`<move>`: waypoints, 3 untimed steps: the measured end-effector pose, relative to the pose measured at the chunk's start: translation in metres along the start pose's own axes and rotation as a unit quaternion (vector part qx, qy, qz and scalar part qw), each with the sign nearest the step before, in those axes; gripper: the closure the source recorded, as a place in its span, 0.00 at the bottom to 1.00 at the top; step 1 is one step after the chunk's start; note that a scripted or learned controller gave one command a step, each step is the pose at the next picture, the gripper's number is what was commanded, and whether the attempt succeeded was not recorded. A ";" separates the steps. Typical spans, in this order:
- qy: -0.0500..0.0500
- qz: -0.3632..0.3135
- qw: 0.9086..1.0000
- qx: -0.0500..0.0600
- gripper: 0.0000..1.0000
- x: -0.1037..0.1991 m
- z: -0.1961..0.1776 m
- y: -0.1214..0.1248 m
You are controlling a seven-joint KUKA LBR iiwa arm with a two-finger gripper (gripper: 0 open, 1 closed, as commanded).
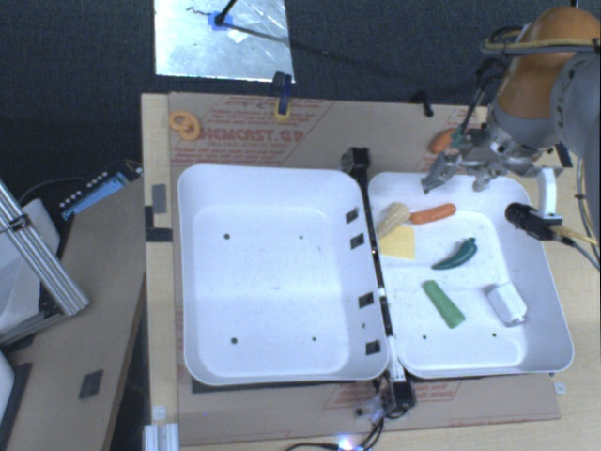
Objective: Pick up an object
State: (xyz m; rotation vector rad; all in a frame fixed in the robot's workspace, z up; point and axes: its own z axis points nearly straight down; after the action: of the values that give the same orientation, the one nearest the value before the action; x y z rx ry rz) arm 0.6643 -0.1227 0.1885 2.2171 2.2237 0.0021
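Camera view, hand: the hand (460,171) hangs over the far edge of the right bin (545,280), its two fingers spread apart with nothing between them.
Camera view, arm: grey with an orange band, reaching in from the right above the bin's far corner.
Camera view, candidates: an orange sausage-like piece (433,214) lies just below the hand; beside it a pale corn-like piece (392,218) and a yellow slab (398,243); nearer the middle a dark green pepper (456,254), a light green stick (442,303), and a white block (506,303) near the right wall.
Camera view, left bin (272,271): bare white floor.
Progress: nothing is lifted; every item rests on the bin floor.
Left to do: by my judgement the whole pick remains, meaning descend, close on one item, most likely the orange piece, and raise it.
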 end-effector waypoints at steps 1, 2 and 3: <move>0.002 0.001 1.000 0.007 0.00 0.019 0.110 -0.071; 0.000 0.001 1.000 -0.001 1.00 0.017 0.093 -0.066; 0.000 0.000 1.000 -0.001 1.00 0.017 0.104 -0.041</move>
State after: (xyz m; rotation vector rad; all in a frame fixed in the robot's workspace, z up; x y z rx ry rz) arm 0.6239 -0.1062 0.0847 2.2151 2.2234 0.0048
